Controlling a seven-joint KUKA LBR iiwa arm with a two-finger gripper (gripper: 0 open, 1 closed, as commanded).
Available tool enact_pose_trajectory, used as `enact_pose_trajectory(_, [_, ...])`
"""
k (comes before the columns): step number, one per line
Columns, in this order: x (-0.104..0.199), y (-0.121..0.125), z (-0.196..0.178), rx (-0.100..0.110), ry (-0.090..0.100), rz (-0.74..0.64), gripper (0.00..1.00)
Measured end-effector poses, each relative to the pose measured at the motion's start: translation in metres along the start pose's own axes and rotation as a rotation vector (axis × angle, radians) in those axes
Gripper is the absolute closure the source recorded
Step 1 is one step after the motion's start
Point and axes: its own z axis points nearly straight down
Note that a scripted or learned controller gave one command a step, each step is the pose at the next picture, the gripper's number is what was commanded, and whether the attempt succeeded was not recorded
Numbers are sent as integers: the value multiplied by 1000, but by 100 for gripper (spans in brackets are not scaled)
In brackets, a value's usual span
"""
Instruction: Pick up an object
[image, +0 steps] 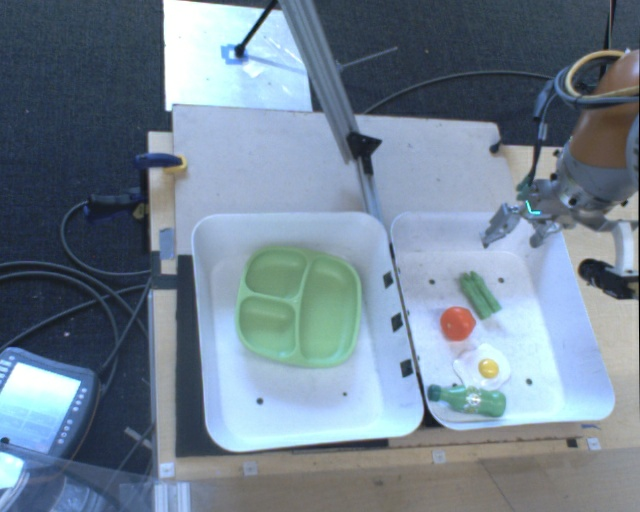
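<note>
Jaws (520, 229) spread, empty, above right bin (570, 300) far edge

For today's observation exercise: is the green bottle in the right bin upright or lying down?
Lying down: the green bottle rests on its side along the right bin's near edge.

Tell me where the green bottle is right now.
The green bottle lies on its side at the near edge of the right bin, just below the fried egg and the red tomato.
</note>
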Motion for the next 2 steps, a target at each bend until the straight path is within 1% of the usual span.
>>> enact_pose_trajectory(1, [0, 1, -2, -3, -2, -2, 0])
enact_pose_trajectory(2, [10, 1, 46, 0, -1, -2, 0])
